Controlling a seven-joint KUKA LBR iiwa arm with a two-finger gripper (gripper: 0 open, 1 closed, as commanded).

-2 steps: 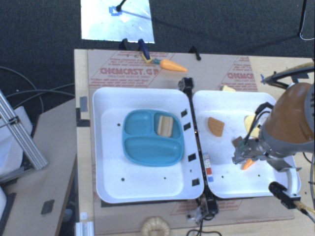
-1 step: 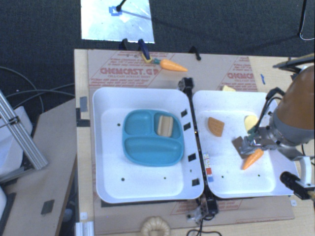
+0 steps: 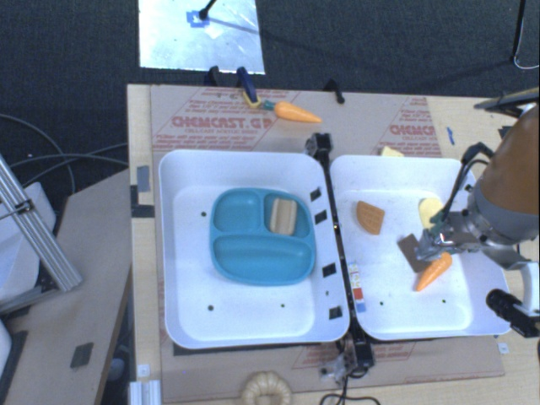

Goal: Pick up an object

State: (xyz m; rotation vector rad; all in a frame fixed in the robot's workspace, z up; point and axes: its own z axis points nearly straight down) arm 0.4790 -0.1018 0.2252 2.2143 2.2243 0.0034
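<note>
In the right bin [image 3: 396,323] lie an orange carrot [image 3: 433,272], a tan wafer-like piece [image 3: 369,217] and a pale yellow piece [image 3: 429,210]. My gripper [image 3: 429,248] hangs low over this bin, just above the carrot's upper end and below the yellow piece. The wrist and arm cover part of the yellow piece. I cannot see whether anything is held.
The left bin [image 3: 190,310] holds a blue divided plate [image 3: 253,256] with a tan block [image 3: 283,216] in one compartment. Outside the bins lie a second carrot [image 3: 293,112] on the cardboard at the back, a small yellow piece [image 3: 391,151], and a beige ring [image 3: 266,388] at the front edge.
</note>
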